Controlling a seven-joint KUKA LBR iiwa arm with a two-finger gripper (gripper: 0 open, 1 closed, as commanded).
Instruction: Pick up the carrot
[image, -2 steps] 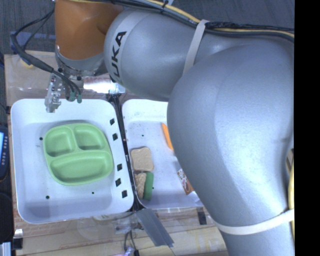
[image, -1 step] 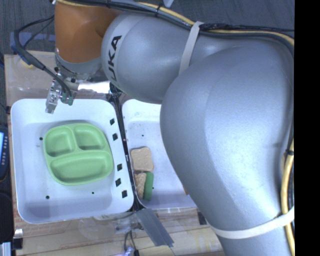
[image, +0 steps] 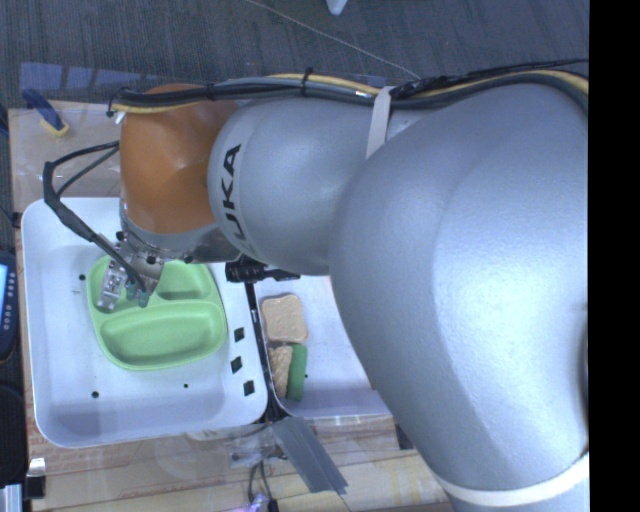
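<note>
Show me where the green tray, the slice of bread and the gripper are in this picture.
green tray (image: 170, 335): camera view, on the floor of its large compartment.
slice of bread (image: 284, 318): camera view, middle of the tan face.
gripper (image: 128, 287): camera view, at its tip above the tray's upper left corner.

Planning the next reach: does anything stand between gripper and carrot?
Yes: the gripper is over the green tray in the left bin; the carrot lies in the right bin; their adjoining walls intervene.
</note>
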